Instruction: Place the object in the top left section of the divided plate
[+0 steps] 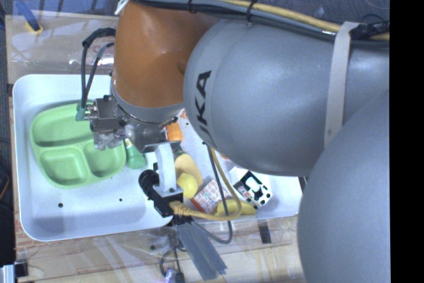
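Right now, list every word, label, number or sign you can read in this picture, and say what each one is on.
"KA": black letters on the grey arm, the visible end of a longer name, the rest hidden behind the orange band.
Red and white packet in the right bin: printing too small and blurred to read.
Black and white patterned cube: shapes, no legible text.
Green divided plate: no markings.

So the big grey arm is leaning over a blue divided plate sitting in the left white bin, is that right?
Not quite: the divided plate is light green, not blue. The camera view shows it lying in the left white bin, with the grey arm leaning over its right side, as you said.
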`<state>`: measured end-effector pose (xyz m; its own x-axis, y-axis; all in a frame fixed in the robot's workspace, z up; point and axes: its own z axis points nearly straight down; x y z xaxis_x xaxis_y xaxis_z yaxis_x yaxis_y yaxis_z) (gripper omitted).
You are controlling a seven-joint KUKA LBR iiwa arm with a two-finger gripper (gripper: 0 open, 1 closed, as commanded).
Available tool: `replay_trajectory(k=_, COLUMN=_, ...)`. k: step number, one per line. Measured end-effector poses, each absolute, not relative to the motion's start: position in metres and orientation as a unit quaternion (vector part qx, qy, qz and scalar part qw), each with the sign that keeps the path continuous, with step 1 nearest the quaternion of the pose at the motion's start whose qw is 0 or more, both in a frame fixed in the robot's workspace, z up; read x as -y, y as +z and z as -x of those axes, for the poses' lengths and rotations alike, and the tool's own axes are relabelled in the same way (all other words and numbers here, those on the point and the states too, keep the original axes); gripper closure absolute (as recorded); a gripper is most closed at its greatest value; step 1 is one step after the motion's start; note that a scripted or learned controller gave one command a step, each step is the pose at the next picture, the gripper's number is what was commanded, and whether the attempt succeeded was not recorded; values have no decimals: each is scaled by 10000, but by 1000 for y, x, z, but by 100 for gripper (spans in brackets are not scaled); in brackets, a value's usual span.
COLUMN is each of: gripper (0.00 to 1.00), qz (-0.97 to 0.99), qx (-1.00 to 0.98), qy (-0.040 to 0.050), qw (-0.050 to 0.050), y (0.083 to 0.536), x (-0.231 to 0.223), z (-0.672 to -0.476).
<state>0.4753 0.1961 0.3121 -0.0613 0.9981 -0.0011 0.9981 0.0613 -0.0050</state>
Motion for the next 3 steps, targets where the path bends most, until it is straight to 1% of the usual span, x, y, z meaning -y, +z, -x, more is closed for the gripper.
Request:
replay_trajectory(k=1, gripper=0, qz=6846, qx=7289, qy=25, qw=15, y=312, x=-197, z=-475)
replay_trajectory(k=2, gripper=100, qz=6799, qx=7332, qy=35, qw=18, y=321, x=-198, z=-475)
replay_trajectory(k=3, gripper=100, qz=6564, qx=7544, qy=10, qw=8, y=335, x=-195, z=-526)
